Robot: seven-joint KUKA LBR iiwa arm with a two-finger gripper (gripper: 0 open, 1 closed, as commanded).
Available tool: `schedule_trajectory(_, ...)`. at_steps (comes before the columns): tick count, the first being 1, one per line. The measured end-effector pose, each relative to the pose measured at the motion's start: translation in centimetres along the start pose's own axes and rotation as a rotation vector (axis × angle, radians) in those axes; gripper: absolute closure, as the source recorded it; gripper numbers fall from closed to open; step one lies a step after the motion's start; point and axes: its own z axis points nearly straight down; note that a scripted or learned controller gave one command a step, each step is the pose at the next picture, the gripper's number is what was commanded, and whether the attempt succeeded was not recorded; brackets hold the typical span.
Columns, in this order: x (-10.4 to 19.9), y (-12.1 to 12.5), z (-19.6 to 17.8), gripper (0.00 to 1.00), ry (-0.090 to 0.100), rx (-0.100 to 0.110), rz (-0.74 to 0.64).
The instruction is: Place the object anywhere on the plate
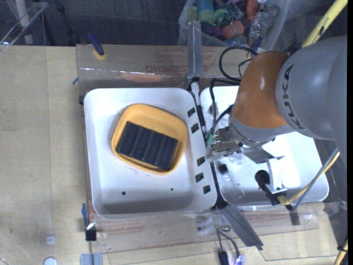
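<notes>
A: Progress first, how is the task looking?

B: It is looking finished, or nearly so. The black ridged slab (148,145) is lying flat on the yellow plate (126,121), well inside the rim and slightly turned against the plate's outline. The plate is sitting in the left bin (102,164), towards its upper half.

A: So nothing is remaining?

B: As far as I am judging it, only pulling the arm clear. Nothing is touching the slab, and no part of it is hanging over the plate's edge.

A: Where is the tool hanging, then?

B: The gripper (248,159) is hovering over the right bin (309,167), just past the divider (199,142) between the two bins, under the orange band (262,90) of the KUKA arm (320,87).

A: Is it gripping anything?

B: I am seeing nothing held in it. Whether it is released or clenched, I cannot tell; the wrist is covering most of it from above.

A: And the slab relative to it?

B: The slab is lying well apart from the gripper, to the view's left, across the divider and in the other bin. The two are sitting at roughly the same height in the view.
</notes>
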Motion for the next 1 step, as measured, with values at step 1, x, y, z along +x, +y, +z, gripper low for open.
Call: schedule_trajectory(1,-0.02,0.00,0.00,0.00,0.000,0.000,0.000)
